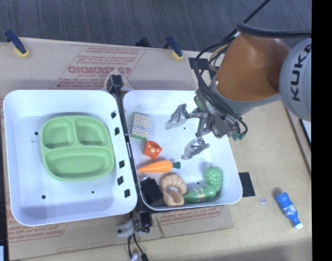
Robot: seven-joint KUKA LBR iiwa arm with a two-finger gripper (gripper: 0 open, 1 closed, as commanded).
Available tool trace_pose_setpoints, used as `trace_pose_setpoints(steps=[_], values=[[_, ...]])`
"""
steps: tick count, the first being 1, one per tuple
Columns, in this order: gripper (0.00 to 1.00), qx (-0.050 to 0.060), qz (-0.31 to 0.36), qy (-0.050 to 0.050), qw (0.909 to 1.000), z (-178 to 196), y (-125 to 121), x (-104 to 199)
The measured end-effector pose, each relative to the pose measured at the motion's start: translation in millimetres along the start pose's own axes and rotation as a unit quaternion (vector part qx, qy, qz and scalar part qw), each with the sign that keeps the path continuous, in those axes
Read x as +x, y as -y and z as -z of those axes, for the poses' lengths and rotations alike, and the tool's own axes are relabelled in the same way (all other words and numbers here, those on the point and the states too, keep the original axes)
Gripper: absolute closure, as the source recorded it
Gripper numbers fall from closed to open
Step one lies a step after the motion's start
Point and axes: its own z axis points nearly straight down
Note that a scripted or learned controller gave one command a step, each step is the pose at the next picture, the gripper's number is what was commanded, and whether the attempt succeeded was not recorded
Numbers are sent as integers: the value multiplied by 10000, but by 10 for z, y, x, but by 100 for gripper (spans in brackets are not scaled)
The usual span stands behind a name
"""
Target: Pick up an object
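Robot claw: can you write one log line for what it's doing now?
gripper: open, holding nothing | above right bin | nearest: carrot | left bin: green tray

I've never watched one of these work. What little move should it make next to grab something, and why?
Probably shift toward the orange carrot and lower. The gripper hangs with its jaws spread and nothing between them, over a bare patch of the right bin, while the toys lie nearer the bin's front and left side.
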Motion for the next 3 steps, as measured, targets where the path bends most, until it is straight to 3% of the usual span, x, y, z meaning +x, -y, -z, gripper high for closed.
trace_pose_setpoints(steps=[1,2,3], values=[[0,-20,711,-21,9975,-1337,-193,29],[0,-3,619,-8,9981,-1497,-322,444],[0,-3,1321,7,9912,-1493,-354,433]])
